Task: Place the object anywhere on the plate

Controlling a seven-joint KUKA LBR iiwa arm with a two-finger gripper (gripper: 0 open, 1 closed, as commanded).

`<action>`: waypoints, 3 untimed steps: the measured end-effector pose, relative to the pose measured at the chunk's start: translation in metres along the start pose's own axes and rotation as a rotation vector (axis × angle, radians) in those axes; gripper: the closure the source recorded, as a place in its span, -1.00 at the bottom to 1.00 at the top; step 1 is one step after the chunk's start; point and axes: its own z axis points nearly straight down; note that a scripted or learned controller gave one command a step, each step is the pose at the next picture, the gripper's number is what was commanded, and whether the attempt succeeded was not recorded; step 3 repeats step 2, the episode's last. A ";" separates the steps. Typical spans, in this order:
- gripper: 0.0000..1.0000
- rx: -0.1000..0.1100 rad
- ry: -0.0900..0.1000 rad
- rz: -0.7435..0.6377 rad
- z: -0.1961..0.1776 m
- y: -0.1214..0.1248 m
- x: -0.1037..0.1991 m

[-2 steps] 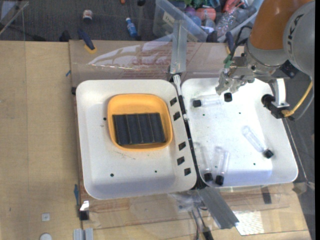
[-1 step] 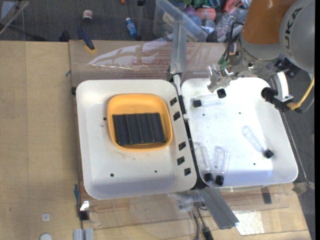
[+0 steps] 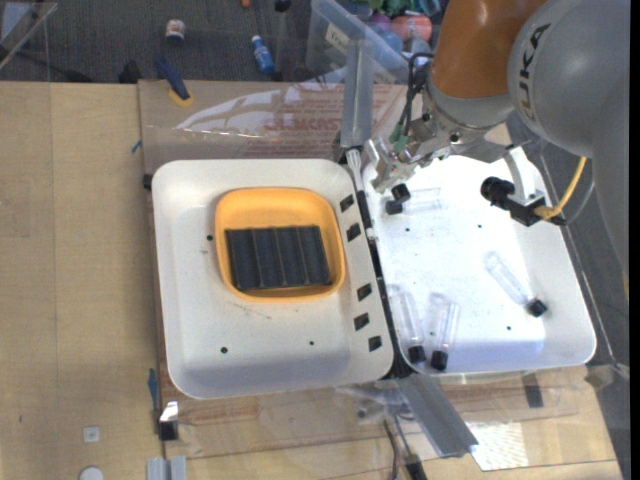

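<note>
Tubes are the game here: clear plastic vials with black caps, scattered across the right bin [image 3: 560, 338]. One tube [image 3: 415, 200] lies at the far left of that bin, right under the claw [image 3: 392, 176], its long axis running left to right with the black cap at its left end. Another tube [image 3: 512, 283] sits toward the right side, angled, cap pointing to the near right. Two more [image 3: 425, 328] rest side by side at the near edge, caps toward the near side.

And the claw hangs low over that far-left tube, but whether its fingers are spread or pressed together I cannot tell from this angle; nothing shows as pinched.

Over in the left bin [image 3: 190, 348], the orange plate [image 3: 228, 213] waits with a dark ribbed insert [image 3: 278, 258] on it, well apart from every tube.

My read: this is the pick stage. Doing it well looks like squeezing across the tube's short width, not along its length, near its middle so it doesn't swing, then lifting clear of the divider [image 3: 365, 268] between the bins before crossing left above the worktop [image 3: 70, 268].
</note>
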 end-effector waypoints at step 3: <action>-1.00 0.000 0.000 -0.222 0.028 0.002 0.050</action>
